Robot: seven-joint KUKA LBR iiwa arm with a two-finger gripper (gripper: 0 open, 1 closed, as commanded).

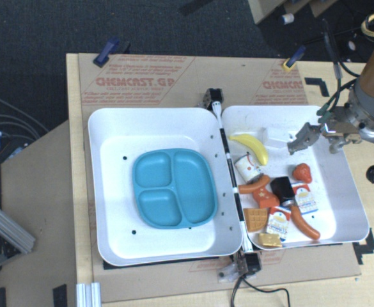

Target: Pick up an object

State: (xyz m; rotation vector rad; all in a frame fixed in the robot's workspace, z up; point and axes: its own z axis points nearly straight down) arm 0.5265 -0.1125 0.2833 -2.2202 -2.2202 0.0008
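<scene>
The banana (251, 147) lies in the right bin (353, 197), well left of the gripper (317, 137), whose fingers look spread and empty above it, so the approach step seemingly remains: descend and close.

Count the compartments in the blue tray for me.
3. The blue tray in the left bin has two compartments along its far side, left and right, and one wide compartment along its near side.

Grey arm reaching in from the right edge, wrist angled down and leftward, end effector (317, 139) with two fingers spread apart (nothing between them), hanging low.
</scene>
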